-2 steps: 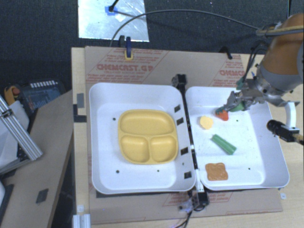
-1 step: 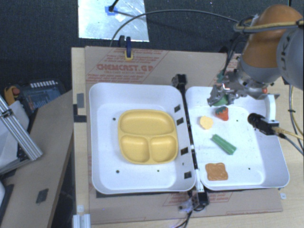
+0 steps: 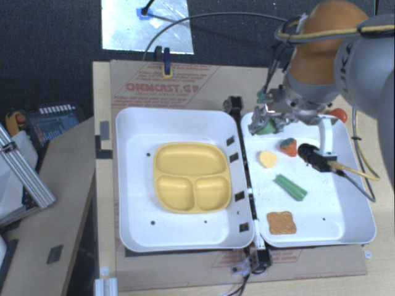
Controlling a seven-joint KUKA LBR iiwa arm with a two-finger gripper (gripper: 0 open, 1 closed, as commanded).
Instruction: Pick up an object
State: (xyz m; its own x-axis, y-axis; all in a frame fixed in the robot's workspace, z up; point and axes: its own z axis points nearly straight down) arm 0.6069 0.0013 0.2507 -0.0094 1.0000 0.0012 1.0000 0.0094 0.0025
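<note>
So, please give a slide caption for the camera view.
Gripper at far corner of right bin; left bin holds a yellow tray.

Left shallow white plastic bin (image 3: pixel 133 165): yellow three-compartment plastic tray (image 3: pixel 191 177); right shallow white plastic bin (image 3: pixel 345 202): pale yellow round piece (image 3: pixel 268 159), green plastic stick (image 3: pixel 290 187), grid-patterned orange-brown square (image 3: pixel 281 222), red piece with green top (image 3: pixel 288 145).

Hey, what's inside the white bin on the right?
The right shallow white bin holds a small yellow round piece, a red-and-green toy, a green stick, a brown waffle-like square, and a green lump by the tool. The grey arm covers its far corner.
</note>
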